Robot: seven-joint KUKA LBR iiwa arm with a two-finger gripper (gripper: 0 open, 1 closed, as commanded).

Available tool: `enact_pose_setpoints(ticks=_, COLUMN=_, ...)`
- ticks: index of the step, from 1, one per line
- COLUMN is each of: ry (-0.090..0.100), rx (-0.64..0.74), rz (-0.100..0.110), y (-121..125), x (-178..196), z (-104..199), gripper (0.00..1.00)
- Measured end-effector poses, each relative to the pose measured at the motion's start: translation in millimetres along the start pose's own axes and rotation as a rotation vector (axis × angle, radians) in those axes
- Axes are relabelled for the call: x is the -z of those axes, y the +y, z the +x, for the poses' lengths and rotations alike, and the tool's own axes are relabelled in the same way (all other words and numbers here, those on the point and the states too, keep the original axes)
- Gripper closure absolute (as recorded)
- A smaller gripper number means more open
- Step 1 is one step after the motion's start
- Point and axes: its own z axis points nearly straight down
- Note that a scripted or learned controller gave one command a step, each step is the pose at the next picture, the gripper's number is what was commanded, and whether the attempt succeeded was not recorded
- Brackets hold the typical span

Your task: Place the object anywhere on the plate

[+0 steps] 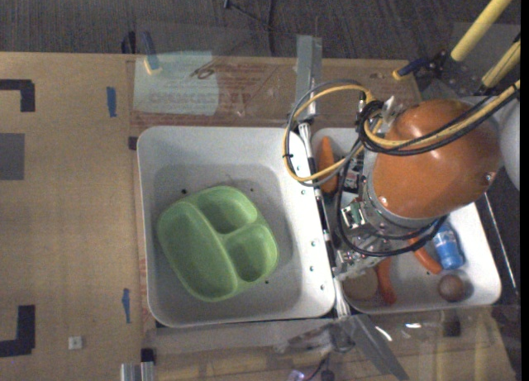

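Observation:
A green plate [216,241] with three compartments lies in the left white bin [157,156]. The arm's orange band and wrist [430,160] hang over the right bin [488,276] and hide most of what lies in it. My gripper is down below the wrist, near the bin's front left part, hidden by cables and the wrist. Around the wrist I see an orange carrot-like piece [328,160] at the bin's back left, another orange piece [385,280] at the front, a tan round object [360,286], a blue bottle-like object [447,249] and a brown ball [451,288].
A metal divider [318,230] runs between the two bins. Yellow and black cables [318,135] loop from the wrist over the divider. A taped clear sheet [207,82] lies behind the left bin on the cardboard bench.

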Motion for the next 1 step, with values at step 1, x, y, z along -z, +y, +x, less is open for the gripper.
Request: enact_pose_setpoints(ticks=1, ry=-0.002, rx=0.295, rz=0.002, y=-5.5, x=-0.2, z=-49.9, gripper=1.0)
